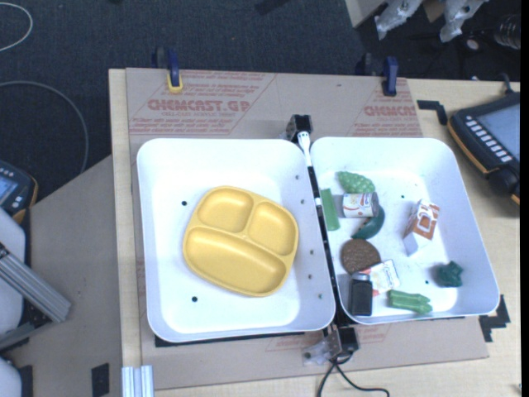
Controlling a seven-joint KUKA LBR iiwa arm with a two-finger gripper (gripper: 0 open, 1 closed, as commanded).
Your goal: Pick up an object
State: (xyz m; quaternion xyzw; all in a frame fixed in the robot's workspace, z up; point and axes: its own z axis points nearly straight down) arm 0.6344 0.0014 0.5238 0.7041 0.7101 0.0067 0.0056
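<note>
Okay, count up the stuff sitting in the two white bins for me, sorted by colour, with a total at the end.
Yellow: 1, the divided tray in the left bin.
Green: 5, leafy piece, flat strip, curved dark piece, long piece, dark teal lump.
Brown: 1, round disc.
Black: 1, small block.
White with print: 3, can, carton, small packet.
Total: 11

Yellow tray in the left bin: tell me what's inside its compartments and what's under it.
The yellow tray has three compartments, all bare. It rests on the left bin floor; whatever lies beneath the tray is covered.
</note>
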